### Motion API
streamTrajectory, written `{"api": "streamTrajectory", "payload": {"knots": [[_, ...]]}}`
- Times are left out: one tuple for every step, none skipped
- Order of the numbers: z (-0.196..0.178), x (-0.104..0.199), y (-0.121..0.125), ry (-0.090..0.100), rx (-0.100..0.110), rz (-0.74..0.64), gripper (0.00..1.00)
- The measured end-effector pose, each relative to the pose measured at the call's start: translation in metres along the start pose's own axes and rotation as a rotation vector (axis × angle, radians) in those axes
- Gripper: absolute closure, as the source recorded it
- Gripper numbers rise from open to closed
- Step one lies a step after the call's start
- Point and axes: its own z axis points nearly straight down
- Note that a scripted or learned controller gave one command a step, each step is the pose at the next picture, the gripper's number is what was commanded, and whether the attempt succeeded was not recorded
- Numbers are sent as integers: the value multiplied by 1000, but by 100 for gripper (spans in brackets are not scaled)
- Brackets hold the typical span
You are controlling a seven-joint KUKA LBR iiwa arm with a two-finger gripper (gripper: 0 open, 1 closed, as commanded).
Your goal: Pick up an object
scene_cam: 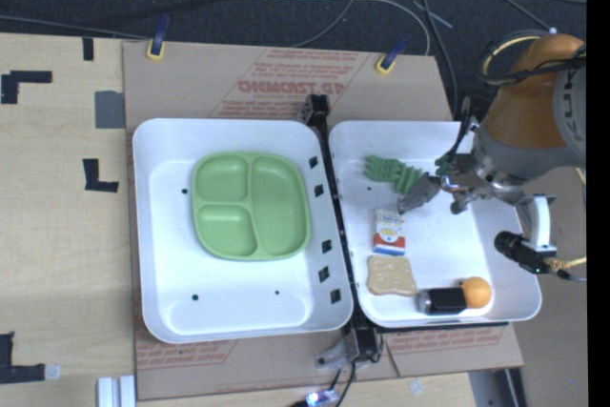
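Green and ridged, a toy-like object [393, 171] lies at the back of the right bin [496, 300]. The gripper [417, 197] hangs just beside it, approaching; its jaws look slightly apart, empty. Next: lower squarely over it, then close.

Both white bins [152, 234] are looking like smooth, slightly glossy plastic, and the green divided plate [253, 205] is giving off that same moulded plastic look but more matt. Under them the cardboard sheet [286, 81] is sitting flat and dull, printed in red, on a pale wood-look bench [57, 205]. The arm [534, 110] is showing a shiny orange shell and grey metal-looking casing. The toast-like slab [391, 276] is looking rough and grainy.
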Motion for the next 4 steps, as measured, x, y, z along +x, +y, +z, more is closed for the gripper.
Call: {"api": "streamTrajectory", "payload": {"knots": [[53, 11, 1, 1, 1, 0, 0], [40, 11, 2, 1, -3, -1, 100], [-16, 1, 4, -2, -11, 0, 100], [-62, 6, 11, -1, -11, -1, 100]]}}
